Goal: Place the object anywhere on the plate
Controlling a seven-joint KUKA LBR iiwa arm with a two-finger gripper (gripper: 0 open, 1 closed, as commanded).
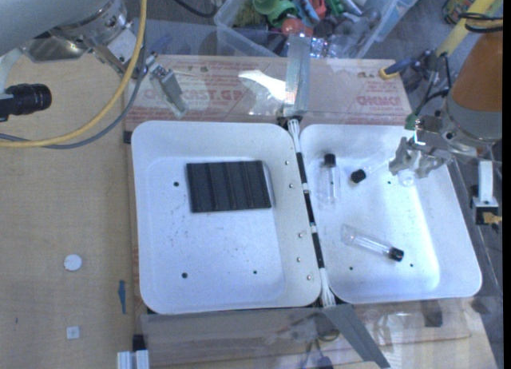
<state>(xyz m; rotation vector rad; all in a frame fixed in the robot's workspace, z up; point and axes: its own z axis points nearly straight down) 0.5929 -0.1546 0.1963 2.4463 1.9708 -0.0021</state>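
Count: 2 white bins, 1 dark ribbed plate (229,185) in the left bin (160,224), and 3 clear black-capped tubes in the right bin (447,255). Gripper (417,160) sits over the right bin's far side, clamped on 1 tube (375,169). Tubes (328,177) and (372,244) lie loose right of the plate.

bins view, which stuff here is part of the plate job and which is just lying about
Part of the job:
- dark ridged plate, left bin
- clear tube, right bin
- second clear tube, right bin
- small black cap
- hand, over right bin

Just lying about:
- toy tub behind
- yellow cable
- white disc on bench
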